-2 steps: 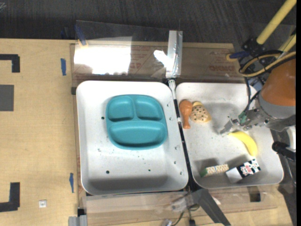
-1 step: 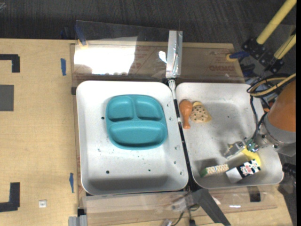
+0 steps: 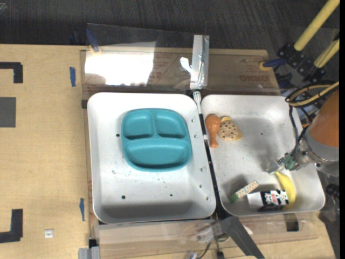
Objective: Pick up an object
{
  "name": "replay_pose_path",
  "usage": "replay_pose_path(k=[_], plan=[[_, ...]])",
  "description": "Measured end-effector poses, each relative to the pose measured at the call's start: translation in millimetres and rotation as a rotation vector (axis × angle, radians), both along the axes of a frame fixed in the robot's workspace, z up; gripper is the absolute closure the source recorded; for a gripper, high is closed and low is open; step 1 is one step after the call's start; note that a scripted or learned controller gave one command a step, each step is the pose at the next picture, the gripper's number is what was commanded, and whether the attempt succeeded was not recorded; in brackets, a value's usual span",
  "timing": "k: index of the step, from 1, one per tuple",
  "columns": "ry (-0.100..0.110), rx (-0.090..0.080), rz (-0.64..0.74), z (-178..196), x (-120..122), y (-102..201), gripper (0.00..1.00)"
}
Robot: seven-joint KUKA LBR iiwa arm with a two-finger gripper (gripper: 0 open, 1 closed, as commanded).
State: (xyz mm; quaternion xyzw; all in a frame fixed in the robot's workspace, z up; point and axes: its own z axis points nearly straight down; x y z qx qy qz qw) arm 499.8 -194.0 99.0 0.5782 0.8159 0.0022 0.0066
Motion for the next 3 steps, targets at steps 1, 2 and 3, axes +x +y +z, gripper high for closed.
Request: replay_pose_path(k=[1, 2, 3], plan=[[0.010, 0.006, -0.186, 72.1, 18.7, 82.8, 1.00], [0.010, 0.007, -0.337, 129.5, 35.8, 115.8, 1.00], [0.013, 0.006, -0.210, 148.1, 20.1, 155.3, 1.00]])
